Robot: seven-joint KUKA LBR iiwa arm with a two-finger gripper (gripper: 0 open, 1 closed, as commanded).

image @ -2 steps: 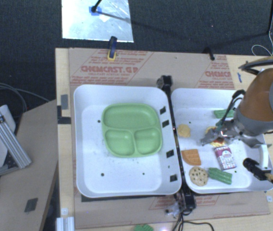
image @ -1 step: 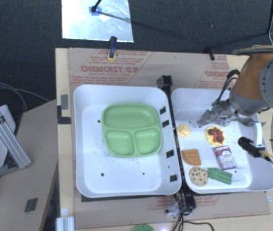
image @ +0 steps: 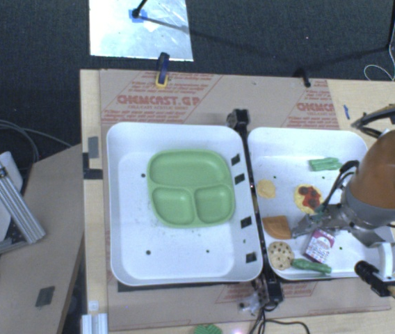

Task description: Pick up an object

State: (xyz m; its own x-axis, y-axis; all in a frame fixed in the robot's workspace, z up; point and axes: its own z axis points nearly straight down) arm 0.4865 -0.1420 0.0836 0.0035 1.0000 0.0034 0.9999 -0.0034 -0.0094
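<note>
Front edge of right bin (image: 336, 274) crowded: cookie (image: 279, 254), green pod (image: 311, 264), pink packet (image: 319, 245) by my gripper (image: 307, 226); grip state unclear. Left bin (image: 124, 207): green tray (image: 189, 188) centered, margins open all round.

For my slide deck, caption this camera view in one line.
KUKA arm's hand hovers among toy food in the right bin; a green divided plate sits in the left bin.

Bins (image: 128, 186): white plastic, smooth, semi-gloss. Divided tray (image: 189, 188): green plastic, matt. Bench sheet (image: 183, 96): brown paper-faced, printed, matt. Plate at 12 o'clock (image: 140, 19): metal-looking, reflective. Floor (image: 30, 47): dark carpet, rough.
</note>
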